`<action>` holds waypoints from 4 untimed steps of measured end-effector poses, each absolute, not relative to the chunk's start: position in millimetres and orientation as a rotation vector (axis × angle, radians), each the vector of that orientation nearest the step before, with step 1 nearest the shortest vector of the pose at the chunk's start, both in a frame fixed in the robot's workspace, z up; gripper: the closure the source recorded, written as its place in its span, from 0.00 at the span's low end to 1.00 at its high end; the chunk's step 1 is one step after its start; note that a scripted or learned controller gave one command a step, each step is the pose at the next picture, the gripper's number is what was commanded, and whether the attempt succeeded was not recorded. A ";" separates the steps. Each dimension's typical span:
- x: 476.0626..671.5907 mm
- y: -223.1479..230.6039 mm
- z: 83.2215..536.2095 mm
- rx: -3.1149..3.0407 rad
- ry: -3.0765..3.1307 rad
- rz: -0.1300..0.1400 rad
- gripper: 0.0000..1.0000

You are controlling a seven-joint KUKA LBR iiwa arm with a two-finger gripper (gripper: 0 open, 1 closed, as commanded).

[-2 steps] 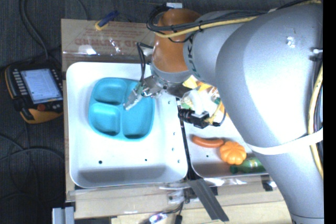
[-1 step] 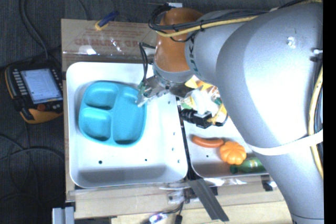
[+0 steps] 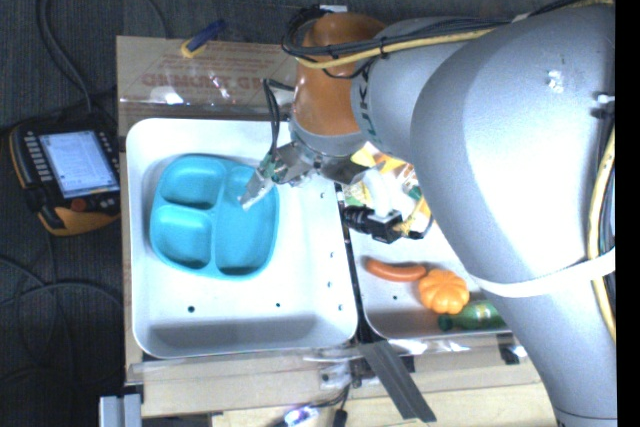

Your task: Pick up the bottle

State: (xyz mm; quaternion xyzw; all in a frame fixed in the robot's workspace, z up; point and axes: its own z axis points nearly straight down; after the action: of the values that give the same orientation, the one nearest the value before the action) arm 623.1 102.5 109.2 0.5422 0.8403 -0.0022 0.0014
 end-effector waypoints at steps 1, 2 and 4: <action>566.6 63.6 350.4 1.209 2.895 -0.002 0.00; 586.7 134.1 244.1 1.525 2.749 -0.003 0.00; 641.5 219.2 115.5 1.293 2.843 0.022 0.00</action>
State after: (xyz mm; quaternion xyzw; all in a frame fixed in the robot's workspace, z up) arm 641.5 219.2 115.5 0.4140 0.9102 0.0071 0.0092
